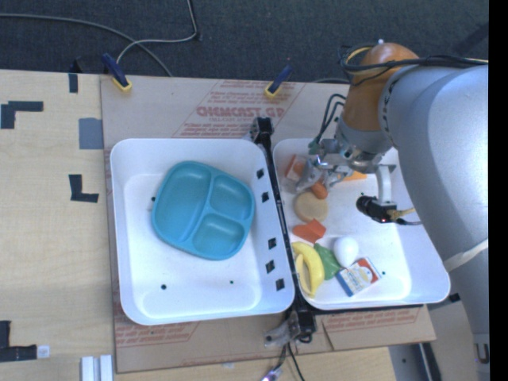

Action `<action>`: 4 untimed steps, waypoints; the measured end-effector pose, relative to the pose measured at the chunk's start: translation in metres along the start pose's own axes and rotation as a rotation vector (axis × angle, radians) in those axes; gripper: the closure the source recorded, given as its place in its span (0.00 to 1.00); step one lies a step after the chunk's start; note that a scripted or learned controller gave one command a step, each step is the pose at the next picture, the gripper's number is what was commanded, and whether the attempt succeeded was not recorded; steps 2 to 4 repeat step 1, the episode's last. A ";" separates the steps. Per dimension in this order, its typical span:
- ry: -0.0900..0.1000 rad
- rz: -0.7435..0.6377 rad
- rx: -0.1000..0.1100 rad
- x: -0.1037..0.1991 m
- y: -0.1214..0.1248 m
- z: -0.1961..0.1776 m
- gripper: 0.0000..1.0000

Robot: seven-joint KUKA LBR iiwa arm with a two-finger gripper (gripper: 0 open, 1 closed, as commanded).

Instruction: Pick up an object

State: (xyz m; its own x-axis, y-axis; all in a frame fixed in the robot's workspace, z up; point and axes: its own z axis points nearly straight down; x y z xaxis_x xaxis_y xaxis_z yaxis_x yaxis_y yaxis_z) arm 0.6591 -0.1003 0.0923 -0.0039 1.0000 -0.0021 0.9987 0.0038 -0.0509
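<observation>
The gripper [324, 173] hangs low over the far part of the right bin [429, 280], nearer to the wall this bin shares with the left bin [127, 236] than to the outer rim. Whether it is spread or closed cannot be told, since its metal parts blur together from above. A small orange piece [319, 190] lies just below the gripper's tip in the view, so close that touching or apart cannot be judged, and nothing shows it as grasped.

Just beyond that piece, toward the view's bottom, sits a tan round thing [311, 206], touching or nearly touching it. Further the same way lies an orange-red block [309, 231], then a banana [308, 267] along the shared wall with a green thing [327, 260] against it. A white egg [345, 248] rests just beside the green thing, and a small printed box [359, 276] lies near the bin's near rim. On the gripper's left in the view, another orange piece [294, 167] lies close to the shared wall, leaving little room on that side.

To the gripper's right and toward the near rim, the white floor is bare between the tan round thing, the egg and the outer rim. In the left bin, well apart from the gripper, a blue divided plate [202, 209] lies tilted in the middle, with bare floor all around it, widest toward the near rim
</observation>
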 end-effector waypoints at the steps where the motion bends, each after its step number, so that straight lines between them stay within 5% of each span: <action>1: 0.004 0.000 -0.052 0.101 -0.074 -0.090 1.00; 4: 0.004 0.000 -0.052 0.101 -0.074 -0.090 1.00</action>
